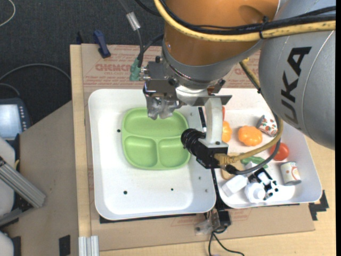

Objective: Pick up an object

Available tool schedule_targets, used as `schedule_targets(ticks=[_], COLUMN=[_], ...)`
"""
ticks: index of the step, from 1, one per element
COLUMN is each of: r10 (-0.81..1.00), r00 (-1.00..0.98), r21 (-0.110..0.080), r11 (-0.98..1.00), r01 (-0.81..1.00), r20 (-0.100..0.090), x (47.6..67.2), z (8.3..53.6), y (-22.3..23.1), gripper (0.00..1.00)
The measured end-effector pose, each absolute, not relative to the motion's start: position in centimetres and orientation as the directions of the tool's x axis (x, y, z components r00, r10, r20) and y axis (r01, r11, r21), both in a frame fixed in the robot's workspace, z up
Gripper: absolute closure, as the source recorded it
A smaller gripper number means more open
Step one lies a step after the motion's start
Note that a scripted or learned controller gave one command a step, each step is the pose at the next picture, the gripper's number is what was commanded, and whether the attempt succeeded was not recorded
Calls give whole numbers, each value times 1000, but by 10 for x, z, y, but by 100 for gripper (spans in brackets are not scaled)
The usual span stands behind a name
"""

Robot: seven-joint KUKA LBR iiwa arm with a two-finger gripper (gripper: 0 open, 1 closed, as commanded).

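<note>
The gripper [160, 110] hangs over the upper edge of the green divided plate [154, 143] in the left bin [106, 196], mid-frame. Its fingers seem closed and empty, though the wrist hides much.

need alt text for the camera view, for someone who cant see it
A grey and orange robot arm reaches over two white bins, its claw hanging above a green divided plate in the left bin. The right bin holds small items, including an orange fruit and a red one.
</note>
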State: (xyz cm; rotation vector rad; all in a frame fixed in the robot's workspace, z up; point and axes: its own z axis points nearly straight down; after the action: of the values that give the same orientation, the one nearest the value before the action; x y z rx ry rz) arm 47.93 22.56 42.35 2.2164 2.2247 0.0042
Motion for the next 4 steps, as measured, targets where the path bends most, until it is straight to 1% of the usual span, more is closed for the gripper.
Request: schedule_targets(ticks=[1,2,3,4], r10=[1000,1000,1000,1000], r00=[-6,3,-1,-3], r21=[5,-15,19,14], r11=[6,-3,1,3], r01=[1000,1000,1000,1000], r20=[1,-8,7,7], x=[480,524,559,520], z=[434,275,435,543], y=[226,223,224,225], gripper=[100,100,100,100])
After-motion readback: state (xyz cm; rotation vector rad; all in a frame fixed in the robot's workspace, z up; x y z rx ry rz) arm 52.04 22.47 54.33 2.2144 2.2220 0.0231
